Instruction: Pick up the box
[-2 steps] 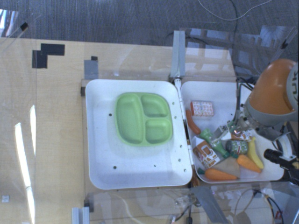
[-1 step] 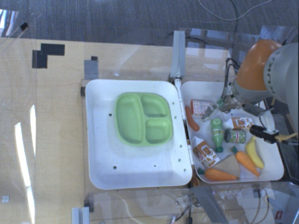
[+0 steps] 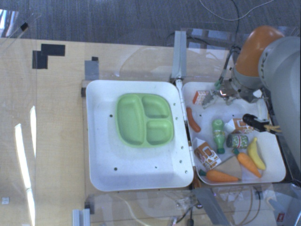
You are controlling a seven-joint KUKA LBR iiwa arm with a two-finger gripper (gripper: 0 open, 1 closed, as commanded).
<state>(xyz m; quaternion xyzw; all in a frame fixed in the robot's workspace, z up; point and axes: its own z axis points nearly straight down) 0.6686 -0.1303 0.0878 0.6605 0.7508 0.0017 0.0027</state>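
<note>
Three small orange-and-white boxes lie in the right bin [image 3: 281, 173]. One box [image 3: 200, 97] sits in the far left corner, a second [image 3: 242, 125] lies mid-right, and a brown-and-white one [image 3: 207, 155] lies near the front left. My gripper [image 3: 220, 94] hangs over the back of the right bin, just right of the corner box. Nothing shows held in it.
The right bin also holds a red sausage [image 3: 193, 120], a green bottle [image 3: 217, 134], a can [image 3: 239, 141], a banana [image 3: 256, 154], two carrots [image 3: 248, 165] [image 3: 221, 176] and a tan wedge [image 3: 232, 166]. A green divided plate [image 3: 144, 119] lies in the left bin [image 3: 103, 168].
</note>
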